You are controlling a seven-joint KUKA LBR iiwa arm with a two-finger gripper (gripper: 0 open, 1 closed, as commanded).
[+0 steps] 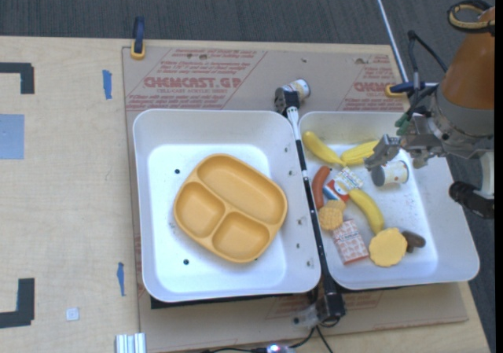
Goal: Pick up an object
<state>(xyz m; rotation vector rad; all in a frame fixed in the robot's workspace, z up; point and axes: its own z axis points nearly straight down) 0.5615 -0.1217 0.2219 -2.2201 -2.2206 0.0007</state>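
Seemingly spread, the pincer (pixel 391 156) hovered in the right bin (pixel 460 261) near its far edge; a white cup (pixel 391 174) lay directly beneath, its axis pointing toward the bin's left wall.

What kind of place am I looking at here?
Probably a robot lab's test bench: a robot arm reaches over two white bins, one holding toy food like a banana, the other a yellow divided plate.
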